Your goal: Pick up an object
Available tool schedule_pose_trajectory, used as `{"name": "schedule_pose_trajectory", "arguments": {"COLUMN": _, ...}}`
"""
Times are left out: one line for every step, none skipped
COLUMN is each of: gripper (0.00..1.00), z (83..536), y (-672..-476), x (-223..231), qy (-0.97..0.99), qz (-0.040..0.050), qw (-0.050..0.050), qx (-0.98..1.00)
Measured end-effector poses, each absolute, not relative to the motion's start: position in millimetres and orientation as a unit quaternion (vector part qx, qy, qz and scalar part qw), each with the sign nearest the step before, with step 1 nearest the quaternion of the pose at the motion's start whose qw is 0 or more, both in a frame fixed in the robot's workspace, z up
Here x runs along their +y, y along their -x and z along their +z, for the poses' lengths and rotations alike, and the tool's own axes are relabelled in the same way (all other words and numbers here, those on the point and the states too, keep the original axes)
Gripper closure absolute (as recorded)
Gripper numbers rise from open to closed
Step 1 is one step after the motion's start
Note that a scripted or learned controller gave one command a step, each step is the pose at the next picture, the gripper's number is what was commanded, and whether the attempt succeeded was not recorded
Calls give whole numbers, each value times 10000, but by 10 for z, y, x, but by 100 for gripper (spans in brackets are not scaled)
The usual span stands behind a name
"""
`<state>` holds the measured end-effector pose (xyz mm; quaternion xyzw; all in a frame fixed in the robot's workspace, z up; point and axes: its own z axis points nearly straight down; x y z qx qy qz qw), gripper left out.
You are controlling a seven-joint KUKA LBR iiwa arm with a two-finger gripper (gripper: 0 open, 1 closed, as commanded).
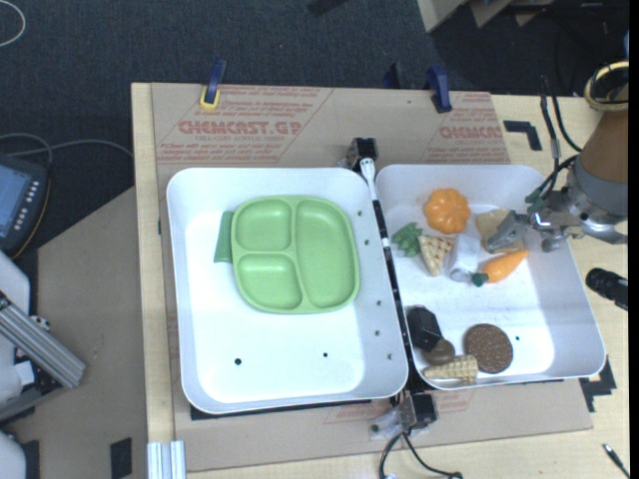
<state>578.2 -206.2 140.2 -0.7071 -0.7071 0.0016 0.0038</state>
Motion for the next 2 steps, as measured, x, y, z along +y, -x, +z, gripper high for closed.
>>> {"name": "schedule_pose_trajectory", "arguments": {"gripper": 0, "z": 1028, "y": -5792, "x": -2074, "qy": 7074, "qz": -3, "qw": -22, "qx": -7069}}
{"name": "schedule_pose_trajectory", "arguments": {"gripper": 100, "z": 1115, "y": -5794, "x": -2070, "qy": 7074, "qz": -6, "qw": -23, "qx": -7068}}
